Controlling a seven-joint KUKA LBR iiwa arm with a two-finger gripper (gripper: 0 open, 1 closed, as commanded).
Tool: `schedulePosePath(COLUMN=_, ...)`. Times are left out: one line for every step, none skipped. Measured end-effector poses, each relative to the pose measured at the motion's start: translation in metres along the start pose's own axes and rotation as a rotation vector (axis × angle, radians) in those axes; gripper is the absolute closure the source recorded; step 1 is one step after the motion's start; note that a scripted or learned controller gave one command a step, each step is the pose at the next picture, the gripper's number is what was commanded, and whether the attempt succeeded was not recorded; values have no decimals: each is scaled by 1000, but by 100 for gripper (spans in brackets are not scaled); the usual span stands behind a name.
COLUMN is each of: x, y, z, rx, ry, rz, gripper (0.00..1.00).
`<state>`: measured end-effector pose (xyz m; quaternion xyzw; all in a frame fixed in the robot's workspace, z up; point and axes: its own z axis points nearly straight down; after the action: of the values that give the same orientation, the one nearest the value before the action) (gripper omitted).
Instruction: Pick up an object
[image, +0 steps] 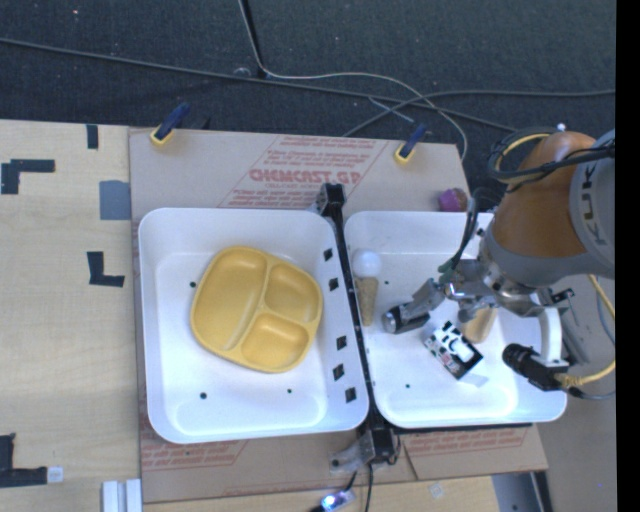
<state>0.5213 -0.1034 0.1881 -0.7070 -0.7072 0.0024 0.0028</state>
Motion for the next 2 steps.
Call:
schedulePosePath(x=4, y=-11, z=54, rx=1, ry=1, rz=0, gripper=0)
schedulePosePath(x=1, y=-5, z=79, rx=-25, ry=-7, rz=1, gripper=0)
